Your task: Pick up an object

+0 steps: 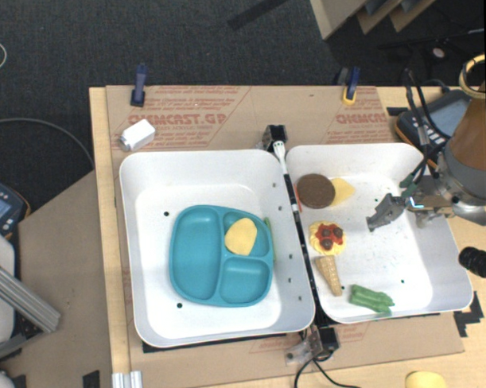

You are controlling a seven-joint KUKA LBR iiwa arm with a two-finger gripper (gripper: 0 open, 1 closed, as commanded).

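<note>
— Objects for picking are seen in the right bin [437, 290]: a brown round piece [314, 191] lying over a pale yellow one [341, 190] near the divider, a yellow piece topped with red [327, 236] below them, an ice-cream cone [329, 274] just under that, and a green pod-like item [370, 298] near the front wall. What is hidden or hard to make out?

— The arm [471, 153] is cut off by the right edge, so only its wrist end is seen. The gripper [381, 216] is placed over the bare floor of the right bin, right of the red-topped piece and apart from every object. Its dark fingers [378, 219] are seen at a slant and blurred; it cannot be told whether they are spread or pressed together, and nothing is seen between them.

— And the containers?

— The left bin [141, 232] is occupied by a teal divided plate [197, 254], and a yellow rounded item [242, 236] is set in its upper right compartment. A small green edge is glimpsed at the plate's right rim, too little to be named. Both bins are carried side by side on the counter [224, 110], with a small white block [137, 135] lying near the back left corner.
</note>
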